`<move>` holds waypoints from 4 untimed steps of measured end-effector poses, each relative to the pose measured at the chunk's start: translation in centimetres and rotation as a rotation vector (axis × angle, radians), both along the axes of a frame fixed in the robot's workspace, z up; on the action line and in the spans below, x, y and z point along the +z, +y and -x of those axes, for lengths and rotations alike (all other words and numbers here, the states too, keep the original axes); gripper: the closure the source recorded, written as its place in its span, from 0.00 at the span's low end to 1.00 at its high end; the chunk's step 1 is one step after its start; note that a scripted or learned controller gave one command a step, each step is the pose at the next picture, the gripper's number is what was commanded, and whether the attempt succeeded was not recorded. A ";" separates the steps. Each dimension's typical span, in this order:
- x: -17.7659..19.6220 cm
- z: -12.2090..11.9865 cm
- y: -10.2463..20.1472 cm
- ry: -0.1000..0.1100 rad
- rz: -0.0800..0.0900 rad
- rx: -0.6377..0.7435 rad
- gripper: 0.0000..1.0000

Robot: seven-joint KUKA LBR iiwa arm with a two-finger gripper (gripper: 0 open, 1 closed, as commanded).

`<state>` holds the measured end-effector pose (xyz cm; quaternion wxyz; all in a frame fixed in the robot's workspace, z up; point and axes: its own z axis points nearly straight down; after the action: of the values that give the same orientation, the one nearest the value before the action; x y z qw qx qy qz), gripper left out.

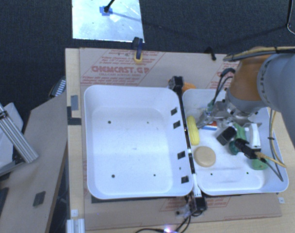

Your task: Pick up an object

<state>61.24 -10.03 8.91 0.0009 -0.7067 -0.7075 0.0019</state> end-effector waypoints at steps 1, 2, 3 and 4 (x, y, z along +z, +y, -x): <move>-0.4 -6.0 -1.1 -0.012 0.000 0.005 0.00; -0.3 1.6 0.5 -0.008 0.006 -0.004 0.00; -0.4 -1.0 -0.6 -0.008 0.000 0.001 0.00; -0.4 -0.5 -4.4 -0.006 0.000 -0.002 0.00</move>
<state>61.75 -14.42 8.52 -0.0014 -0.7075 -0.7067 -0.0004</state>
